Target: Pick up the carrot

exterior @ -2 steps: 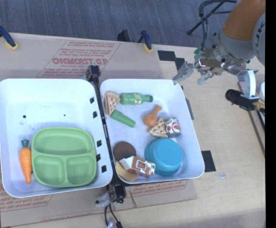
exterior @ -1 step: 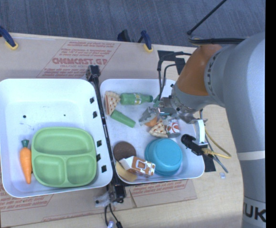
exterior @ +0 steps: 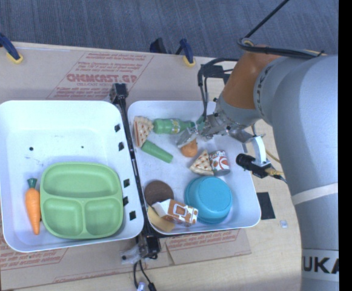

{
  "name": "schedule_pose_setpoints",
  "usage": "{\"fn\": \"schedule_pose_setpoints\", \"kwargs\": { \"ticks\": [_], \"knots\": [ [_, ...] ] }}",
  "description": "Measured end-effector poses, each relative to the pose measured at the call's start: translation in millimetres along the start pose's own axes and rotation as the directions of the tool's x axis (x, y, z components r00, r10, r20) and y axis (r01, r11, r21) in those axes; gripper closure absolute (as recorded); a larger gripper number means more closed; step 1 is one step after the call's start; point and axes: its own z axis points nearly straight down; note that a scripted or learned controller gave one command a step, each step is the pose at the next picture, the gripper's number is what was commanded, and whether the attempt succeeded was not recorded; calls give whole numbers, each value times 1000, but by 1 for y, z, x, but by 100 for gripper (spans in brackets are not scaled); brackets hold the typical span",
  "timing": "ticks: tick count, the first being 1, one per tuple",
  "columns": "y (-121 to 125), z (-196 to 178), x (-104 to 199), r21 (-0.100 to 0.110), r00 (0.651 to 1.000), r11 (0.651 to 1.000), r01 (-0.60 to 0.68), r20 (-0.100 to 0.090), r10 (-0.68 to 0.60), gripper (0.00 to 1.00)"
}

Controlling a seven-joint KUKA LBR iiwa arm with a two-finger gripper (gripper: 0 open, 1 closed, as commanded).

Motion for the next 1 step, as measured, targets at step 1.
{"fn": "schedule_pose_setpoints", "kwargs": {
  "ticks": [1],
  "knots": [
    [1, -11, 1, 0, 1000, 1000, 7, 0, -7, 100]
  ]
}}
